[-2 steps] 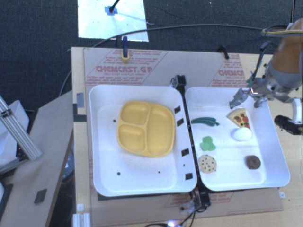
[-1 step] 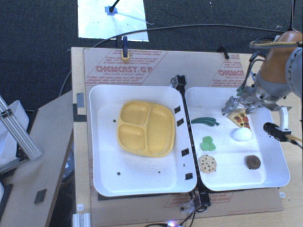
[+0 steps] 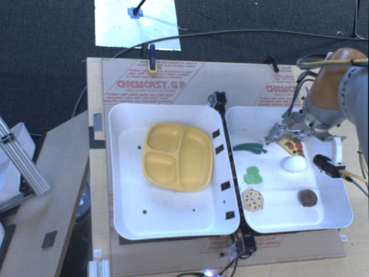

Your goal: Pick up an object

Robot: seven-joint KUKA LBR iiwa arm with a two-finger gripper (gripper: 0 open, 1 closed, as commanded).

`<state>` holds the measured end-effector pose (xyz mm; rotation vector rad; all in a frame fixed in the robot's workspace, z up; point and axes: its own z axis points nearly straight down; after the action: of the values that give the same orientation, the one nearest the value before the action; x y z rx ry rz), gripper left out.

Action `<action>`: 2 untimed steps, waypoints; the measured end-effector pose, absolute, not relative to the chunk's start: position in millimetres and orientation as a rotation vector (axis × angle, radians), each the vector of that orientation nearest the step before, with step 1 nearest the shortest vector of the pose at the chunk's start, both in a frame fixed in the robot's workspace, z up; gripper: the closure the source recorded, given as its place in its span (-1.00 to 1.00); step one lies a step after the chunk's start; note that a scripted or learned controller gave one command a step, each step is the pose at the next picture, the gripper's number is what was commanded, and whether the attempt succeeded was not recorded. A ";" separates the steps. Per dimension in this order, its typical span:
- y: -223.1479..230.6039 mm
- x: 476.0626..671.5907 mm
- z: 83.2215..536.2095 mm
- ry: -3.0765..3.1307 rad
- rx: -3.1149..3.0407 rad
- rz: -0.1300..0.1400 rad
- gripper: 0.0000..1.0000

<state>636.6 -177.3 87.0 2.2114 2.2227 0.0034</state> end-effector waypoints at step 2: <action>-174.1 643.1 147.0 2.224 2.212 0.005 1.00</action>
<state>643.1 -174.1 147.0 2.2123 2.2236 0.0049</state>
